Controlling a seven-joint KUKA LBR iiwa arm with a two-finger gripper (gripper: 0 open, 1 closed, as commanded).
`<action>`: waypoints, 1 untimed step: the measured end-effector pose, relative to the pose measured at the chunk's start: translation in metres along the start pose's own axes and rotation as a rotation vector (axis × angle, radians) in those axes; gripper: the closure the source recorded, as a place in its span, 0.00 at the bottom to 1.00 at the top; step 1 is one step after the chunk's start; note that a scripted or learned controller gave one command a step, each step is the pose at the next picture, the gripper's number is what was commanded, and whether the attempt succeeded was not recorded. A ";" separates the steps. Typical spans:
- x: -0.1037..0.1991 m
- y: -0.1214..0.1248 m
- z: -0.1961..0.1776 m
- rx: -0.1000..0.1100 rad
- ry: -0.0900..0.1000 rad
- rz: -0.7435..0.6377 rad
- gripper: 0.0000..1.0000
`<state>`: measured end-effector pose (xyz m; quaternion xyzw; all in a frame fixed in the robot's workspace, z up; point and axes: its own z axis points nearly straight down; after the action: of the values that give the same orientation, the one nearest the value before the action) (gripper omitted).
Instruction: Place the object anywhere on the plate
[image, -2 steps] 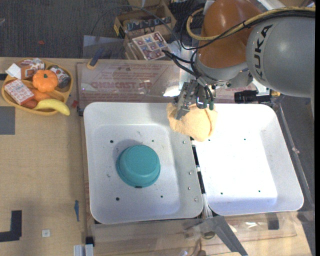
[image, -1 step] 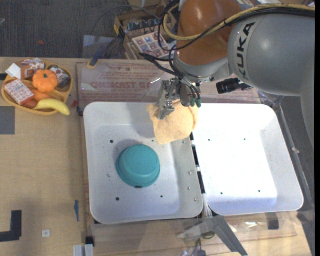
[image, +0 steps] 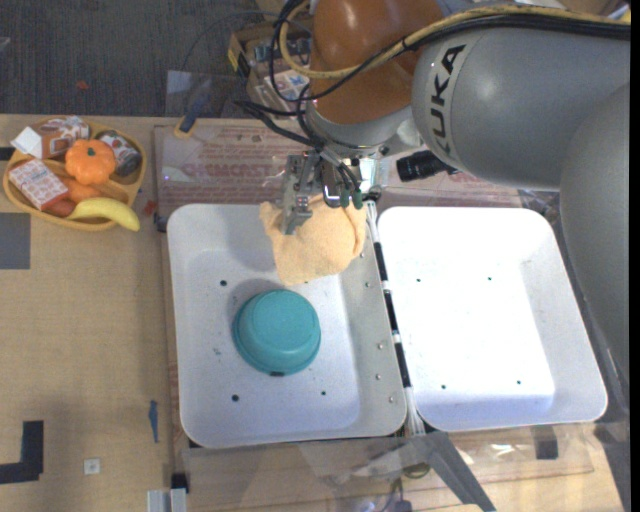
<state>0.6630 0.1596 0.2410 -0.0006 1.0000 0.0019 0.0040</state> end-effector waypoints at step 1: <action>0.003 0.051 0.013 0.000 0.000 -0.001 1.00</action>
<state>0.6603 0.2102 0.2286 -0.0013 1.0000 0.0021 0.0038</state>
